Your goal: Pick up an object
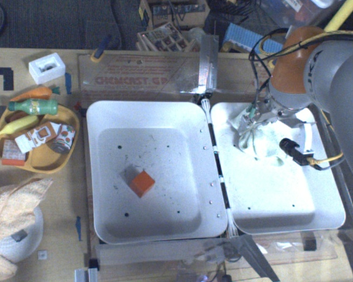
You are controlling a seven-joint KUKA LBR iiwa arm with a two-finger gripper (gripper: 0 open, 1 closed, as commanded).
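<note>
Bright overhead light washes out the right bin (pixel 294 204), glare blanking its floor. The left bin (pixel 106 128) is greyer, with soft shadows along its walls. Overall soft, slightly blurred; background dim.

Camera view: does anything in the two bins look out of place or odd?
Nothing damaged or spilled. The orange block lies alone in the left bin, while the gripper is over the right bin, away from it.

Wooden bench (pixel 53 213) bears two white bins (pixel 100 157), yellow bowl (pixel 38 163), cloth (pixel 15 207), white box (pixel 47 67).
</note>
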